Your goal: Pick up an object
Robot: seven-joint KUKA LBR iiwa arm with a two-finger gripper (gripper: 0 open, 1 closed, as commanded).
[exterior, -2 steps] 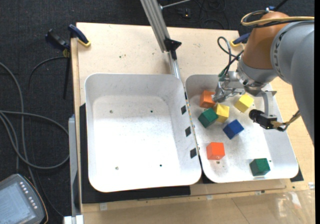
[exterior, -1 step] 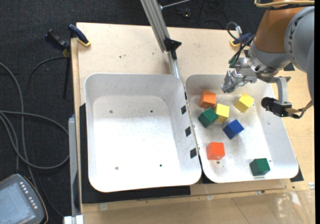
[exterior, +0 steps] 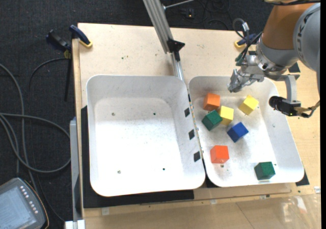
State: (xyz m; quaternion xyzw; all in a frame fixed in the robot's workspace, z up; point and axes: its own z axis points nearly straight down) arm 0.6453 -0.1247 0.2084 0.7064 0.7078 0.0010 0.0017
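The right bin (exterior: pixel 285 146) holds several small blocks. An orange block (exterior: pixel 212 101), a green block (exterior: pixel 212 120) and a yellow block (exterior: pixel 226 114) cluster near its upper left. Another yellow block (exterior: pixel 249 105) lies further right, a blue block (exterior: pixel 237 131) sits at mid-bin, a second orange block (exterior: pixel 219 154) is lower down, and a dark green block (exterior: pixel 264 170) rests at the front right. My gripper (exterior: pixel 237 84) hangs above the bin's far edge, up and between the first orange block and the right-hand yellow block. I see nothing between its fingers.
The left bin (exterior: pixel 102 95) lies beside the right one. A slanted metal pole (exterior: pixel 158 19) crosses the bench top toward the gap between the bins. Clamps sit at the bench's far corners (exterior: pixel 76 36). Cables trail over the floor at left.
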